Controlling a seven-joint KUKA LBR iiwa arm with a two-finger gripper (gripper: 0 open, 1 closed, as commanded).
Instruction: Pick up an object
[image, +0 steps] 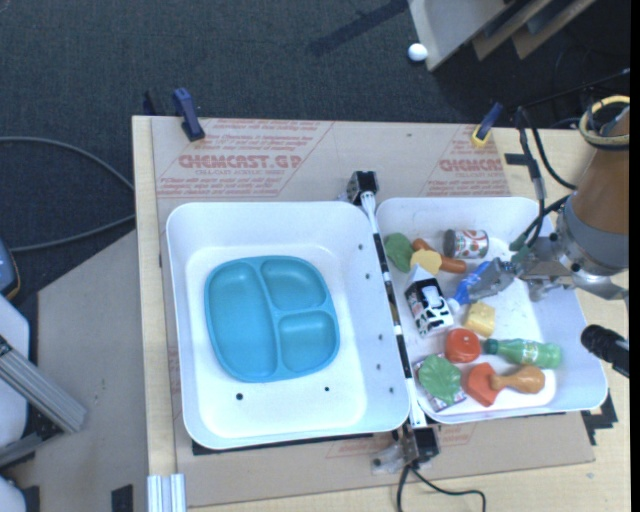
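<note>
My gripper (503, 271) reaches in from the right, low over the upper middle of the right bin (572, 318). Its tip is right against a small blue object (473, 286), and whether that object is gripped is unclear. Around it lie a small can (467, 243), a yellow block (481, 319), a black and white toy (430, 306), a red tomato (462, 345) and a green bottle (525, 352). A green piece (398, 250) and a yellow piece (427, 261) rest at the bin's upper left.
The left bin (190, 250) holds a blue divided plate (272, 317). At the right bin's front lie a green leafy toy (438, 377), a red piece (482, 384) and an orange-brown piece (523, 379). Blue clamps (187, 112) hold the cardboard at the back.
</note>
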